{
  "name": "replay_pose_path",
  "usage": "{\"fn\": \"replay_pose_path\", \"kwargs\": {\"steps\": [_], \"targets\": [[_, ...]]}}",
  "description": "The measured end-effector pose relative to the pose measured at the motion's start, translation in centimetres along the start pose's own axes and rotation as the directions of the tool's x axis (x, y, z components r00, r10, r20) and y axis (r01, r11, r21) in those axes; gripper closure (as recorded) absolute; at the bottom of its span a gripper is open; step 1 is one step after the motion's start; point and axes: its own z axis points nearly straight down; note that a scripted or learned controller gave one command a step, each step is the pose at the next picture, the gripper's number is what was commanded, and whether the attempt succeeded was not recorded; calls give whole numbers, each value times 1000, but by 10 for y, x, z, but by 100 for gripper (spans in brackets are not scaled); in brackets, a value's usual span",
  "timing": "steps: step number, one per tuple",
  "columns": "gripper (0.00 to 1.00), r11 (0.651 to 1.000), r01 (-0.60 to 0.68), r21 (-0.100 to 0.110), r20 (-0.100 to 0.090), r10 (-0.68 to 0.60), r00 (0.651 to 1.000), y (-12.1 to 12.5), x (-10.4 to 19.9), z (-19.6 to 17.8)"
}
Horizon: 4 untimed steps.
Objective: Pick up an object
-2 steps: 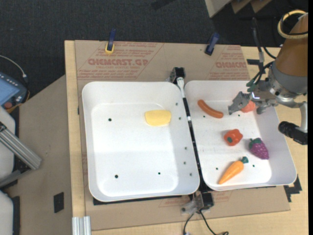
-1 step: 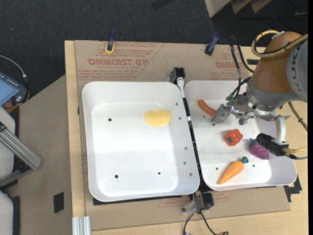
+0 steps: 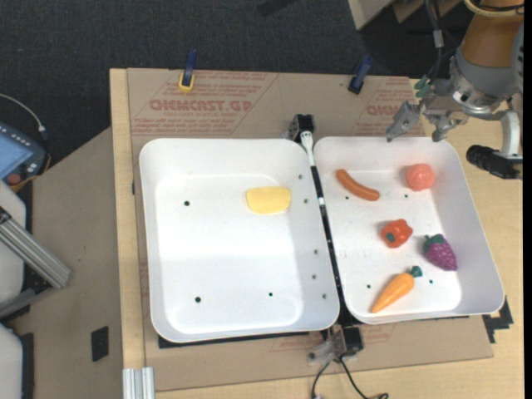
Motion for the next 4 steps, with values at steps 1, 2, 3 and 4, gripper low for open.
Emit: {"fn": "replay_pose_path", "kwargs": {"steps": [1, 2, 3, 4], "targets": [[0, 1000, -1, 24, -9, 2, 1000, -74, 49, 31], [0, 1000, 0, 15, -5, 0, 1000, -35, 53, 93], [0, 1000, -2, 22, -7, 3, 1000, -44, 52, 134], [0, 1000, -3, 22, -5, 3, 1000, -17, 0, 132]]}}
